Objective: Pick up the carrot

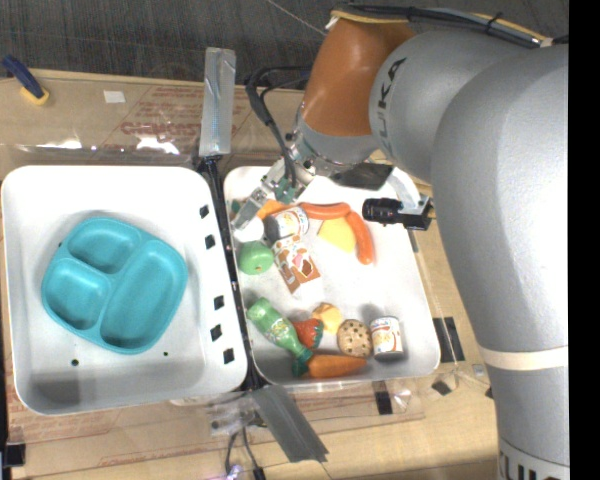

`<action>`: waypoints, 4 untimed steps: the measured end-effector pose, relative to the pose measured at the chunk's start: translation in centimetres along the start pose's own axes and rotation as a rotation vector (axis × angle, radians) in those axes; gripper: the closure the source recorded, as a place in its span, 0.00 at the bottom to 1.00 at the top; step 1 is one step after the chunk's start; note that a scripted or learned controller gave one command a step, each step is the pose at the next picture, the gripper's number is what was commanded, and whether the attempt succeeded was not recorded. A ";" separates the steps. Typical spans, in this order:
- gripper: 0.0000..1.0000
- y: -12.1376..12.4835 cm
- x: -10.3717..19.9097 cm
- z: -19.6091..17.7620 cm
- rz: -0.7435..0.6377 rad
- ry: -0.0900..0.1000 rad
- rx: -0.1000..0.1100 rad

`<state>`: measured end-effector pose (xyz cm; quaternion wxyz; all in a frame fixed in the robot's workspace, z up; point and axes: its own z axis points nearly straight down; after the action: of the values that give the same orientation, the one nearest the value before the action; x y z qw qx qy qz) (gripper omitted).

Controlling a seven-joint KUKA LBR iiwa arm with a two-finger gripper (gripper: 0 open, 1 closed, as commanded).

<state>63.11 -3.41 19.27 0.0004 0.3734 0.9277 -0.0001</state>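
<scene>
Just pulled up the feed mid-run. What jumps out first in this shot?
The big grey arm with its orange band fills the right side, its claw low over the far left corner of the right bin. That bin is crowded with toy food, the carrot lying at its near edge beside a cookie. In the left bin sits a teal divided plate.

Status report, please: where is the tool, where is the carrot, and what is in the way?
Tool low at right bin's far-left corner. Carrot free at near edge. Green bottle and cookie close beside it.
</scene>
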 end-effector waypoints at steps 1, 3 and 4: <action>0.00 0.0 0.0 0.0 0.000 0.000 0.000; 0.00 0.0 0.0 0.0 0.000 0.000 0.000; 0.00 0.0 0.0 0.0 0.000 0.000 0.000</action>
<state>63.10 -3.42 19.26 0.0003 0.3734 0.9277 -0.0001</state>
